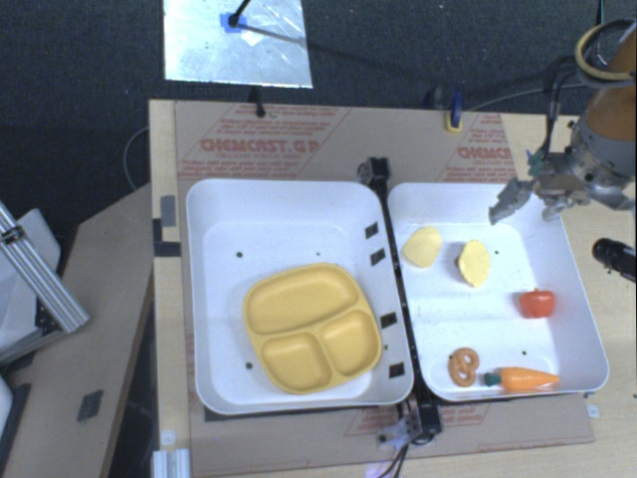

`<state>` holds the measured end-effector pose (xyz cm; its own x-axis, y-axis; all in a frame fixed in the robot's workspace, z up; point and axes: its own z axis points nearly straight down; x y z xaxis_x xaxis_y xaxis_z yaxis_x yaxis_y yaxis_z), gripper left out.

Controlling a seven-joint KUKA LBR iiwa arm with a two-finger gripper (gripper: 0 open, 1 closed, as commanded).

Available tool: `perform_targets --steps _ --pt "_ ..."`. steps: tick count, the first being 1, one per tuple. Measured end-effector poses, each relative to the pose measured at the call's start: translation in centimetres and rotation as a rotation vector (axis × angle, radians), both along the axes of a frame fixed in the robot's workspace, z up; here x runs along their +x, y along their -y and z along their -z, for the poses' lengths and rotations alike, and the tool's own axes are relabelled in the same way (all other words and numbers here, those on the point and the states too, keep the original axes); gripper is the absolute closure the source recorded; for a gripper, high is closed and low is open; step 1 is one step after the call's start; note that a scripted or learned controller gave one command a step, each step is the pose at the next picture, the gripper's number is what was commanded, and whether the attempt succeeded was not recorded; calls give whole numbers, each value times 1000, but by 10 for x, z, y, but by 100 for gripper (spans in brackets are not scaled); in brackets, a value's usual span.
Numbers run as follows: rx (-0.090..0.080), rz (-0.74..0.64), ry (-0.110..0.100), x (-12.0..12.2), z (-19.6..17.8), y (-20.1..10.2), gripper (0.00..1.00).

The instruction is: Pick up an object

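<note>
Red "CHEMCAST GP" lettering runs across the brown protective sheet (299, 132) covering the bench, legible above the left bin; similar red print at upper right is too blurred to read.

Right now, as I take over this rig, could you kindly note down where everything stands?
Gripper: above the right bin's far edge, holding nothing visible.
Right bin: two pale yellow pieces, red tomato, pretzel, carrot.
Left bin: yellow divided tray.
Done: nothing picked up yet.
Left: descend on one item, grasp and lift it.
</note>
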<state>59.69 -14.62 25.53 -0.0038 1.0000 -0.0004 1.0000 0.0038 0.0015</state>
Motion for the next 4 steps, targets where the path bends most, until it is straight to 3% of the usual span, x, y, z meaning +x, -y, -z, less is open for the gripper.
perform_targets --steps 1,3,4 --pt "0 2 -2 -5 59 -4 0" --pt "0 3 -2 5 143 -8 0" --pt "-3 3 5 6 129 -6 100"
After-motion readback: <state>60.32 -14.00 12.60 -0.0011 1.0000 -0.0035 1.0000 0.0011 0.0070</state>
